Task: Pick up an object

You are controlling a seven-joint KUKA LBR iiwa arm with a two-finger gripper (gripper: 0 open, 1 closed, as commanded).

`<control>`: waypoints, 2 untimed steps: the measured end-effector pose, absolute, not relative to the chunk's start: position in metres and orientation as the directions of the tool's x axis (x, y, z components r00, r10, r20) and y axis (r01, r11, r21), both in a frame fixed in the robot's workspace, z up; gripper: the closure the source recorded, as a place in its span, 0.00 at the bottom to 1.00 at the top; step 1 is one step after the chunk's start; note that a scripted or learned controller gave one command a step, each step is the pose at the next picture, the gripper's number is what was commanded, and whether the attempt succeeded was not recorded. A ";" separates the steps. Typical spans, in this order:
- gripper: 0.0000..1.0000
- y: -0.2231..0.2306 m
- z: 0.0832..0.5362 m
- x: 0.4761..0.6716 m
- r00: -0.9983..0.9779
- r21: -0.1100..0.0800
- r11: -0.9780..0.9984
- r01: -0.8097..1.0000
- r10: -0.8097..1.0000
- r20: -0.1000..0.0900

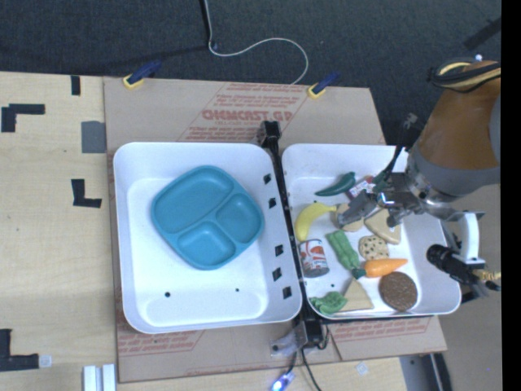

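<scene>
Grey pincer (358,212) | low in right bin (423,300) | over toy food

Dark carpet (98,23) behind a wooden bench (49,243).

A blue three-compartment plate (208,217) lay in the left white bin (130,243), at centre-left of the frame. Both bins rested on a cardboard sheet (244,112) held by two yellow-and-blue clamps (140,74) along its upper edge. A white cable (244,49) looped across the dark floor above.
</scene>
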State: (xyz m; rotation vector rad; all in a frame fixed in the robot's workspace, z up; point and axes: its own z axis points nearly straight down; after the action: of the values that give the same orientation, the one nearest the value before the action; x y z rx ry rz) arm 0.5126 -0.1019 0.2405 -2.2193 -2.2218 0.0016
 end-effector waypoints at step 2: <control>1.00 -0.064 0.216 0.483 -0.001 -0.005 0.001 1.000 1.000 0.001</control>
State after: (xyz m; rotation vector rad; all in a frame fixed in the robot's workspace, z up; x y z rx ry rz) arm 0.4828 -0.0640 0.2156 -2.2175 -2.2200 0.0043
